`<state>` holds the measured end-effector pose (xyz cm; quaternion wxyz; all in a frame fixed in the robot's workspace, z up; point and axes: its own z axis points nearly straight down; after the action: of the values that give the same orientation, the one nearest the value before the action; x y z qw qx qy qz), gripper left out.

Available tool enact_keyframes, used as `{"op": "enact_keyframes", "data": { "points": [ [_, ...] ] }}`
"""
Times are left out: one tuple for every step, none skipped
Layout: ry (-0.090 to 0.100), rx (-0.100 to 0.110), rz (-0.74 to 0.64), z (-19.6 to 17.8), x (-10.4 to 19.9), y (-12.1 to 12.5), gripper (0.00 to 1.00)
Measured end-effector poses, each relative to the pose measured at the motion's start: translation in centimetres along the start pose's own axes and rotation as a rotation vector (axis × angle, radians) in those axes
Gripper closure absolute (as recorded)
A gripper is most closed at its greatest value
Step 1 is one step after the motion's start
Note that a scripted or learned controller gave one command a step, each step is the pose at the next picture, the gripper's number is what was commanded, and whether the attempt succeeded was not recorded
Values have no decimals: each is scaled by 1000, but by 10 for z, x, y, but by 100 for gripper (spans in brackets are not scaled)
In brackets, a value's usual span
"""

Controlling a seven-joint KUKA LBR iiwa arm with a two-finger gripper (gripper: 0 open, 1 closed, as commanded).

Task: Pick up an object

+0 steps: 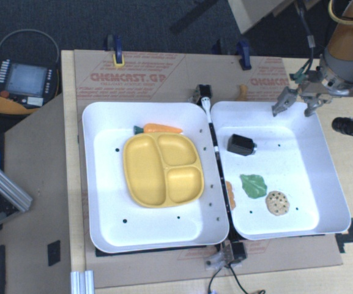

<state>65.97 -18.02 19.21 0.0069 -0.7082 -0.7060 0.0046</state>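
- Two white bins, left [103, 225] and right [323, 182], are seen side by side on the desk [72, 133].
- A yellow divided plate [163, 168] and a toy carrot [162, 128] are held in the left bin.
- The tool [297, 105] is poised spread wide, nothing gripped, above the right bin's far rim.
- A black block [241, 144], green leaf [253, 185] and cookie [277, 203] are scattered in the right bin.

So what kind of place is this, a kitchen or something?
More likely a robot test bench in a lab than a kitchen. The arm's gripper hovers over two white bins holding toy-like items: a yellow divided plate, a carrot, a cookie. A handheld control screen lies nearby.
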Motion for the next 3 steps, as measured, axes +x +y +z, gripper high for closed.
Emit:
{"op": "enact_keyframes", "data": {
  "points": [
    [-3, -16, -3, -10, 1, 3, 0],
    [-2, -11, -3, 38, 0, -6, 0],
    [-2, -11, -4, 101, 2, -7, 0]
  ]
}}
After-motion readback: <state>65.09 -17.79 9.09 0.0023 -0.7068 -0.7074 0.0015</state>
